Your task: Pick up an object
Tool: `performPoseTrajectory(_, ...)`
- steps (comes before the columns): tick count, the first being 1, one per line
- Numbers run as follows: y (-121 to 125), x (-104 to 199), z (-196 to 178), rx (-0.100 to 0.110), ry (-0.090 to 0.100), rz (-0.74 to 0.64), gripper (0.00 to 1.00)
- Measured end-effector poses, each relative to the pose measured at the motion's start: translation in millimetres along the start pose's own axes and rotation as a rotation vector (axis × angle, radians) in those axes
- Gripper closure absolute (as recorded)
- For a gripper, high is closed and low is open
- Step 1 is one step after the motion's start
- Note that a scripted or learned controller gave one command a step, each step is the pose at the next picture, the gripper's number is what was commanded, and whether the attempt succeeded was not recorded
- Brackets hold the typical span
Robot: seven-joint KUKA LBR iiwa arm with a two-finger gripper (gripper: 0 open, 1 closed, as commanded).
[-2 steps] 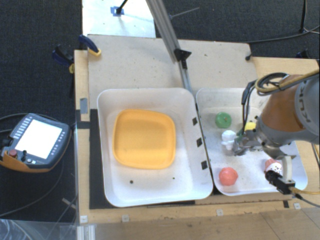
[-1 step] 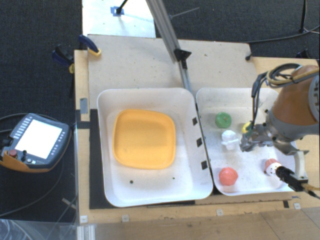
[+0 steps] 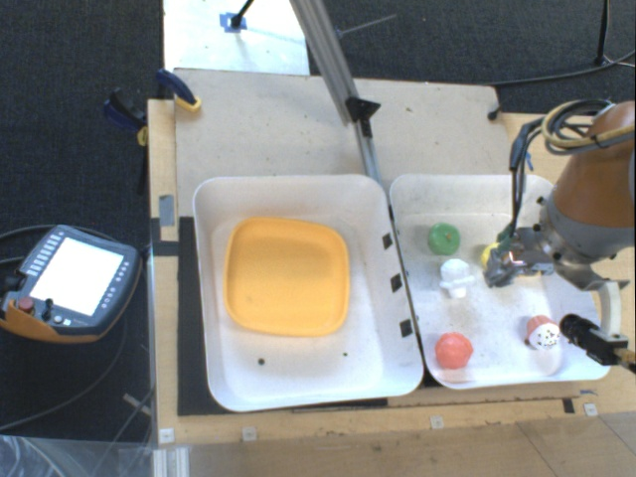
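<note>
The right bin (image 3: 477,195) holds a green ball (image 3: 443,237), a small white object (image 3: 456,276), a red ball (image 3: 453,350) and a red-and-white object (image 3: 542,334). My gripper (image 3: 500,266) hangs low over the bin's right half, just right of the white object. A small yellow piece (image 3: 488,255) shows at the gripper's left tip; whether it is gripped is unclear. The grey arm with its orange band (image 3: 601,167) comes in from the right and hides the bin's right rim.
The left bin (image 3: 214,266) carries a yellow-orange square plate (image 3: 287,275). A grey pole (image 3: 333,58) slants down to the bins' shared far corner. A teach pendant (image 3: 70,281) lies off the bench at the left. Blue clamps (image 3: 177,89) grip the bench's far-left corner.
</note>
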State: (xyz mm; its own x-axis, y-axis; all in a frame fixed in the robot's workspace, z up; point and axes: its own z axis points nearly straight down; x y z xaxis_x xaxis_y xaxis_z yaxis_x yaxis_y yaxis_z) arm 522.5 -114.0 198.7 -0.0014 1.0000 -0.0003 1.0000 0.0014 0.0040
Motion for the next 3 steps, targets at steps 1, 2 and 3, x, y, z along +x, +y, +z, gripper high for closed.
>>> performPoseTrajectory(1,0.7,-0.1,-17.6,0.002,0.000,0.001,1.00)
performPoseTrajectory(2,29.3,47.3,-29.6,0.002,0.000,-0.003,1.00)
performPoseTrajectory(3,66.4,82.9,-28.2,0.003,0.001,-0.003,1.00)
